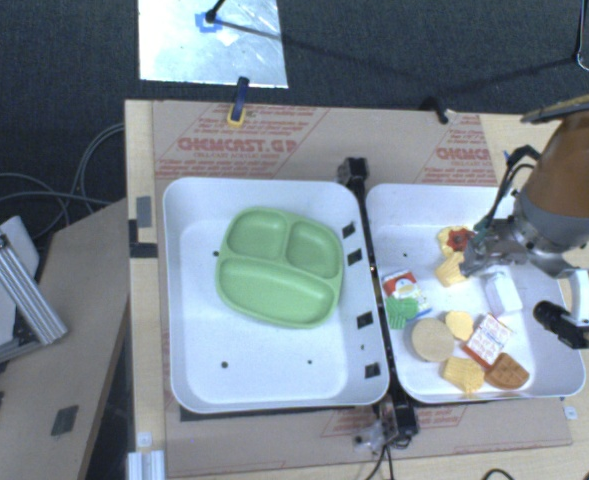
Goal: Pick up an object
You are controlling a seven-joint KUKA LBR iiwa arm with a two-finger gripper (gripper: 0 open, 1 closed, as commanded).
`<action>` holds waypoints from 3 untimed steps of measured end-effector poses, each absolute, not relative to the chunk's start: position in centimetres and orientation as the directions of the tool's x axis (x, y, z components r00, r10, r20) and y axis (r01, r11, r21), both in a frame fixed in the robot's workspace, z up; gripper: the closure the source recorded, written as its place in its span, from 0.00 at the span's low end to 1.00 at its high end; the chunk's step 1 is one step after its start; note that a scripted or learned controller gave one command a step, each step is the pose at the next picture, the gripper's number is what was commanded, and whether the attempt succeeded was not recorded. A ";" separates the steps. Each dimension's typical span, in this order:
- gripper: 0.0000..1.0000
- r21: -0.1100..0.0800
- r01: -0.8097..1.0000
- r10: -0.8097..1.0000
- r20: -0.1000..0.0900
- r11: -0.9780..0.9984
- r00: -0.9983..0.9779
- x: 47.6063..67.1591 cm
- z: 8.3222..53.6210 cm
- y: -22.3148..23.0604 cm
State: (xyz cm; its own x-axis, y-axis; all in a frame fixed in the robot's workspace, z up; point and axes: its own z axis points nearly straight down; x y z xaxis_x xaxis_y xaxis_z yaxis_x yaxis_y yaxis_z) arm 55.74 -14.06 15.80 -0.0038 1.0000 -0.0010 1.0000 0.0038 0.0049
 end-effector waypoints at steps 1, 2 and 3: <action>1.00 0.006 1.000 1.000 -0.001 0.005 -0.005 56.0 21.5 -13.1; 1.00 0.003 1.000 1.000 -0.001 0.005 -0.005 56.1 22.5 -13.1; 1.00 0.005 1.000 1.000 0.000 0.008 -0.008 60.3 21.6 -10.4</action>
